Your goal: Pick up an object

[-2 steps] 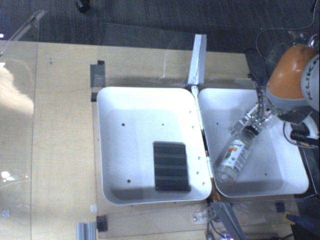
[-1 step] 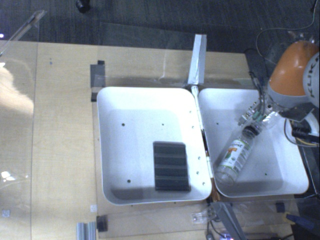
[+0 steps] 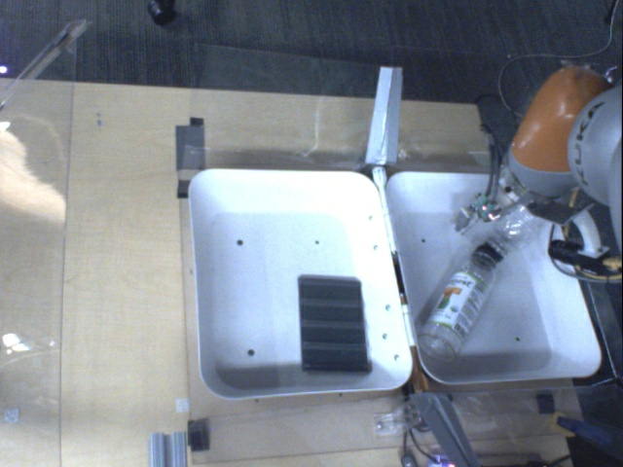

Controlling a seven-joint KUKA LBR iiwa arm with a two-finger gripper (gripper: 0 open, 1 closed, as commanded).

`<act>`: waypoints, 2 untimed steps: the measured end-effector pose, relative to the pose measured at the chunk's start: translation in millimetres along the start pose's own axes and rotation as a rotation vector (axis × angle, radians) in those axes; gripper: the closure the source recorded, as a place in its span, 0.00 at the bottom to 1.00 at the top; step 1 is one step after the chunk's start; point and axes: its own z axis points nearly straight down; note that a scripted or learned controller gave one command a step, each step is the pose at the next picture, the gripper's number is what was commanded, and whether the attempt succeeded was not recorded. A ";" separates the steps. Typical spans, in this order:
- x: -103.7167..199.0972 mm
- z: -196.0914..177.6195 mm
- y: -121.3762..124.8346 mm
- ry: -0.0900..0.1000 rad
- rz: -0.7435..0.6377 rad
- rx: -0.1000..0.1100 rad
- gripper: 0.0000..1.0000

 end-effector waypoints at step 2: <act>11.4 0.6 20.6 0.026 -0.185 0.018 0.00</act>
